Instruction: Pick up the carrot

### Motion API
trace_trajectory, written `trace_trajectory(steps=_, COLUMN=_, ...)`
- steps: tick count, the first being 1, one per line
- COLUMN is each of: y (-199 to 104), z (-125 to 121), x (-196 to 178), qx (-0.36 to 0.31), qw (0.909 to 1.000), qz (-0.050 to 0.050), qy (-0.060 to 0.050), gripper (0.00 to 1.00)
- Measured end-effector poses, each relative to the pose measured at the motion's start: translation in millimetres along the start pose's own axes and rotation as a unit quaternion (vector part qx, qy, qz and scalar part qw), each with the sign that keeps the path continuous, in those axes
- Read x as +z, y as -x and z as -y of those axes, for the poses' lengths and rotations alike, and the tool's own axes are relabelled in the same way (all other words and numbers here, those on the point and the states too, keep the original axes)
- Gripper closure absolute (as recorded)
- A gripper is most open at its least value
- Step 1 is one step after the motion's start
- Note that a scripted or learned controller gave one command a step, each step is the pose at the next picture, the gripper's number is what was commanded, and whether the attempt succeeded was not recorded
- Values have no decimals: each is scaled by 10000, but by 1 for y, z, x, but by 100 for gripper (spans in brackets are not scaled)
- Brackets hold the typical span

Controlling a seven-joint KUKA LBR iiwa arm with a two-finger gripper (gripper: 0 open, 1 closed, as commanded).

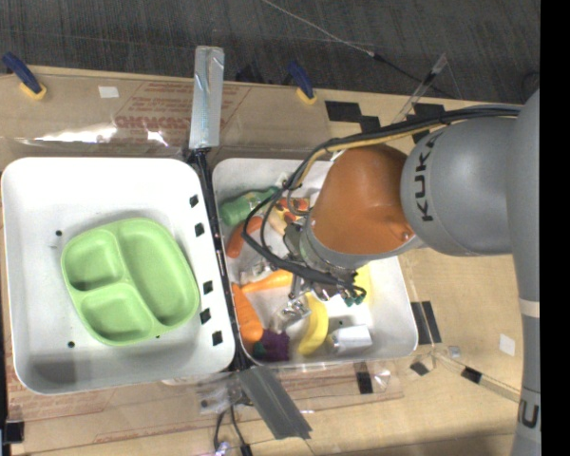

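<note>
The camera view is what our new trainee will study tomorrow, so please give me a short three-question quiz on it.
1. True or false: the green divided plate lies in the same bin as the carrot.
2. Multiple choice: the yellow banana lies A) on the plate, B) in the right bin below the gripper, C) on the bench outside both bins.
3. Fill in: the purple item sits just to the ___ of the carrot's lower end.

Key: 1 false, the plate is in the left bin; 2 B; 3 right.
</note>
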State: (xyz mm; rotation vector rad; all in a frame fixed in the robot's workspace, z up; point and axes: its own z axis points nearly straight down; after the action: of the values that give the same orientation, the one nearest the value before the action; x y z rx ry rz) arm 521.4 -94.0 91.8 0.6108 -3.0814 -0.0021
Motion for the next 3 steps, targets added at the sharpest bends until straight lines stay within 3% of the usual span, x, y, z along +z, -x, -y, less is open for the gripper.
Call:
trace_trajectory(steps=1, y=-10, z=-3, x=-1, qx=-1416, qw=9899, qz=5, qy=-19, gripper=0)
trace_trajectory(steps=2, y=0, z=5, x=-1, qx=-2830, qw=9591, qz=14, qy=-18, gripper=0)
trace_trajectory(steps=3, y=3, z=3, x=-11, qx=-2856, qw=9584, qz=23, qy=-16, gripper=100)
